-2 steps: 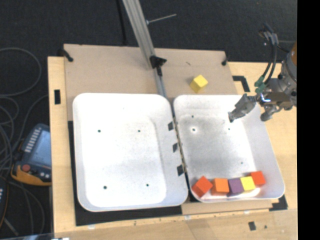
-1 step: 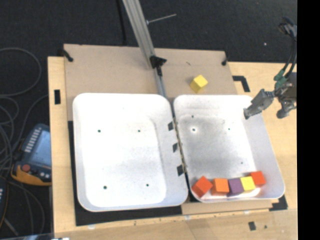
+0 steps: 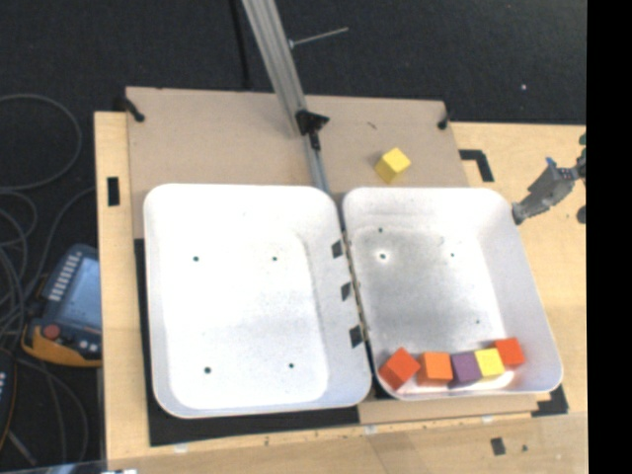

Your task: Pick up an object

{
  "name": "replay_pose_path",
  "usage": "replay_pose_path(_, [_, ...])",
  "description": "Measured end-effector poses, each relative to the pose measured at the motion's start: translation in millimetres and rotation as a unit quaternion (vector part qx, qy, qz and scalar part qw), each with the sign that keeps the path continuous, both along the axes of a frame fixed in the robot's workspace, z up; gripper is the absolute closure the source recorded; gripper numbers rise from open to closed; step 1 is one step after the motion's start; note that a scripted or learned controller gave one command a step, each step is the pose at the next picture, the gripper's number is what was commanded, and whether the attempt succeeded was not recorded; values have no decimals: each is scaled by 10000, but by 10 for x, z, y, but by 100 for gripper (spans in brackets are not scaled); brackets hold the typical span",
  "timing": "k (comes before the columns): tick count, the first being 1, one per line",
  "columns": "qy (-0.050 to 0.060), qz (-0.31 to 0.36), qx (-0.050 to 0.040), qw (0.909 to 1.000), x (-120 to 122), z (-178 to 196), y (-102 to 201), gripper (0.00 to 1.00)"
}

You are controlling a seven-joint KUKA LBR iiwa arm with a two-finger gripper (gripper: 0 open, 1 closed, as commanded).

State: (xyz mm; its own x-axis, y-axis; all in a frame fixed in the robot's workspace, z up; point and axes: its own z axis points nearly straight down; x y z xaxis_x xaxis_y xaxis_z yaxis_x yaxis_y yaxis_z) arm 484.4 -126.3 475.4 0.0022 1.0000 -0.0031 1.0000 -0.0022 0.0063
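Bench: pale wood top (image 3: 513, 151) on dark floor, w/ a brown board (image 3: 217, 136) under two white bins side by side.
Left bin: (image 3: 163, 294) large, shallow, nothing to grab there.
Right bin: (image 3: 528, 284) same size; holds all the in-bin targets, bunched along its near wall.
Metal post: (image 3: 276, 52) slants down from the top to the gap between the bins; keep the approach away from it.
Gripper: (image 3: 541, 197) at the right bin's far right corner, just outside the rim, well apart from every block. Nothing visibly in its grasp; too small and blurred to tell how far open it is.
Block row: red-orange block (image 3: 400, 366), orange block (image 3: 436, 365), purple block (image 3: 464, 367), yellow block (image 3: 489, 362), red block (image 3: 509, 352), touching or nearly so, pressed to the near wall.
Loose cube: yellow cube (image 3: 392, 164) on the board, outside the bins, beyond the right bin's far rim.
Best pick (judgement): an end block, red-orange or red, has one free side; middle ones leave no finger room.
How: come straight down, fingers across the row's short axis, clear of the wall.
Risk: a neighbour gets dragged, or a finger lands on the rim.
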Motion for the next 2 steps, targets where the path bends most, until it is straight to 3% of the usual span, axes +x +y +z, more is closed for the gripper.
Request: replay_pose_path(2, [-4,1,-5,10000,60,742,-513,0])
